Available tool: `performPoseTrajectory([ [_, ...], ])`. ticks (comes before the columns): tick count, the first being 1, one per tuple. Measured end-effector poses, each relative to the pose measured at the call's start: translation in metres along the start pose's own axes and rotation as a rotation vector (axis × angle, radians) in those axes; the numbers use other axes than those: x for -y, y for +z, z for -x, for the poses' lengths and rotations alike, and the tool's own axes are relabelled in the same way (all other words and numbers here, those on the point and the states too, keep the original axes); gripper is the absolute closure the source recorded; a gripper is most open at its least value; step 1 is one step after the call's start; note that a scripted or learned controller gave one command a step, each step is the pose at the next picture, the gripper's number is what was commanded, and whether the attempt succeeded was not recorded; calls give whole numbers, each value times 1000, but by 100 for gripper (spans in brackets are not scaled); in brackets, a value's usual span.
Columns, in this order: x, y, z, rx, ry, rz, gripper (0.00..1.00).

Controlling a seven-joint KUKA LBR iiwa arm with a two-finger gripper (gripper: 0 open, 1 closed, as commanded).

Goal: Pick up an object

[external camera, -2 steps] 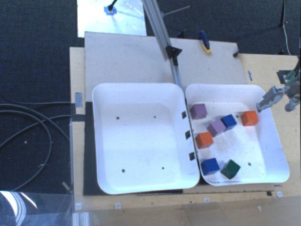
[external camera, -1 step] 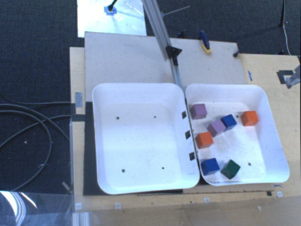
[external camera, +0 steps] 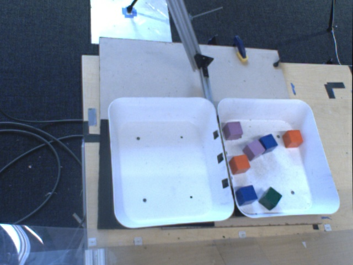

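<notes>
Two bins sit side by side on the bench (external camera: 165, 70); the right bin (external camera: 317, 148) holds seven blocks (external camera: 255, 149) scattered loosely, mostly nearer the left bin (external camera: 118, 148).

Robotics lab, plywood bench (external camera: 259, 242), two white bins (external camera: 165, 214), loose cables (external camera: 33, 142), dark carpet (external camera: 38, 48)

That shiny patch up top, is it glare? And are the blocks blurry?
Camera view: yes, the pale sheet on the dark floor glares bright white; the blocks, such as the green block, look slightly soft but their colours are clear; the right bin casts only faint shadows.
</notes>
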State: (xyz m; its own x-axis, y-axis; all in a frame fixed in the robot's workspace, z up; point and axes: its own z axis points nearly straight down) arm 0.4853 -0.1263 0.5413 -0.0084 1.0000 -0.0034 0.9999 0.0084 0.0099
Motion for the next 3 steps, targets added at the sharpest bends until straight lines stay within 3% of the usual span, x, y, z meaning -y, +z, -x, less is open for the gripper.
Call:
performPoseTrajectory([
  [1,-6,0,-49,-3,-2,-6,100],
  [3,-105,94,-165,-5,-2,-12,100],
])
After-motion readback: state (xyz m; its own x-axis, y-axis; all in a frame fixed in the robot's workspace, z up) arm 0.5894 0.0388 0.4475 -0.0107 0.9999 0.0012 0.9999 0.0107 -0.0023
